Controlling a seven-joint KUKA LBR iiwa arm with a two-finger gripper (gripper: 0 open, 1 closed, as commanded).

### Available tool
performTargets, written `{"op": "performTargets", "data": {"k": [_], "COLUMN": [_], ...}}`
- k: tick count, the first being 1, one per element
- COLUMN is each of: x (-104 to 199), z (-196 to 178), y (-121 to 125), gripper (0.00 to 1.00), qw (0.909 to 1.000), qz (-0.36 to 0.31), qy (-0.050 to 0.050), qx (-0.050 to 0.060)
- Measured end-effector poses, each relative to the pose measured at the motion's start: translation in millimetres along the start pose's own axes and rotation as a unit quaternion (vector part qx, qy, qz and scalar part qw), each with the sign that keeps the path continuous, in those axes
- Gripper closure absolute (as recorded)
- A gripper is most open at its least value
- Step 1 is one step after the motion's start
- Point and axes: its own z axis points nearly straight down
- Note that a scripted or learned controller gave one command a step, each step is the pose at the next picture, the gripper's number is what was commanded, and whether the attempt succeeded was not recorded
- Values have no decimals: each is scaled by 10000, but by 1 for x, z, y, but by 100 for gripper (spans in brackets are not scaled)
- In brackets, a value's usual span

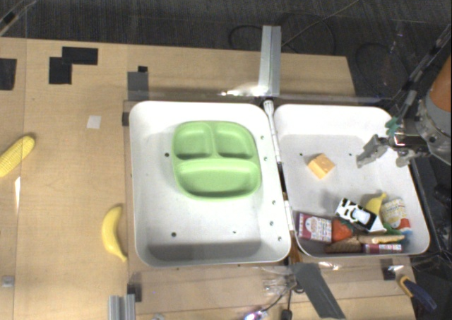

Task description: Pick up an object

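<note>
Two white bins (141, 191) are seen on the surface. Spread wide, the pincer (385, 150) hangs over the right bin, nothing pinched. A yellow block (320, 166) is found at its nine o'clock

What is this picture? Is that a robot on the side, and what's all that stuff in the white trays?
Yes! A camera above a wooden bench looks down. The grey thing at the right is a robot arm, and its gripper works like a hand with two fingers. It hangs over the right tray and holds nothing. That tray has a yellow cheese block and a pile of toy groceries. The left tray holds a green plate. A banana and a corn cob lie on the bench.
</note>
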Motion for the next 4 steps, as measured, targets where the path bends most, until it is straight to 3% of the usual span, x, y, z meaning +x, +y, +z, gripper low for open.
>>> {"op": "performTargets", "data": {"k": [1, 2, 3, 4], "x": [39, 51, 52, 105], "z": [101, 173, 163, 57], "y": [45, 66, 68, 142], "gripper": [0, 0, 100, 100], "qw": [9999, 9991, 9991, 9966], "qz": [158, -425, -422, 820], "qy": [1, -6, 10, -4], "qx": [8, -54, -72, -8]}}
